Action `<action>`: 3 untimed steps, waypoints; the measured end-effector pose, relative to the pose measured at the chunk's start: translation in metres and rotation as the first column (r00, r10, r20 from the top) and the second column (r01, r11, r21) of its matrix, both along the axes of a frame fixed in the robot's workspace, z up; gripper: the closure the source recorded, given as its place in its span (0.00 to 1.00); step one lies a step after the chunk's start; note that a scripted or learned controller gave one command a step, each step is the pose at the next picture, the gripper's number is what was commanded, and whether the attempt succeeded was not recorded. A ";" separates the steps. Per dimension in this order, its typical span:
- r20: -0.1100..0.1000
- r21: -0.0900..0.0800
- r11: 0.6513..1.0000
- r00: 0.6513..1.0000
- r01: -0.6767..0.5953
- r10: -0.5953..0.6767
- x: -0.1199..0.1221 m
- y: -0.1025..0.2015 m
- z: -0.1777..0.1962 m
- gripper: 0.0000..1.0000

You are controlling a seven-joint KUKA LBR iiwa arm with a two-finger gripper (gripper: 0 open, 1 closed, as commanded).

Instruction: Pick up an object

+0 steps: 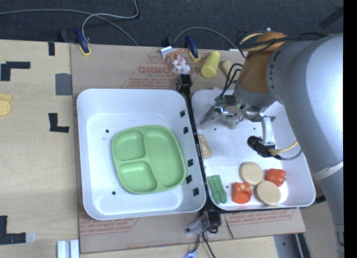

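Two white bins sit side by side; the left bin [89, 140] bears a green divided plate [148, 158], the right bin [298, 198] the candidate objects: two tan discs [251, 172], two red pieces [241, 193] and a green piece [216, 189] near its front edge. Nothing is lifted yet, so the whole pick remains. Entering from the right, the arm bends steeply down, its gripper [223, 113] low over the right bin's bare rear floor, well apart from those objects, fingers apparently spread with nothing between.

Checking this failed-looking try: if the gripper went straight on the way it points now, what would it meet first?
The gripper seems to point down and toward the view's left, over the right bin. Going on, it would likely meet that bin's bare white floor, short of the tan piece by the divider. Depth is hard to judge from above.
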State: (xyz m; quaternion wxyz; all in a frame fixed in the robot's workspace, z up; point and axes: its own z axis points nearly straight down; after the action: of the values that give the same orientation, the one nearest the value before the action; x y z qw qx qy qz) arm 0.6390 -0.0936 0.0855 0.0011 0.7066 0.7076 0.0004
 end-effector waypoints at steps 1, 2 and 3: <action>0.000 0.000 1.000 1.000 -0.001 0.001 0.030 -0.004 0.000 0.00; -0.001 0.001 1.000 1.000 -0.001 0.001 -0.001 0.065 0.100 0.00; -0.005 0.000 1.000 1.000 0.003 -0.003 -0.010 -0.012 0.061 0.00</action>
State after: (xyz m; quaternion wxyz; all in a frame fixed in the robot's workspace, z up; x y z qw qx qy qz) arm 0.6295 -0.1055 0.1464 -0.0005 0.7076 0.7066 -0.0014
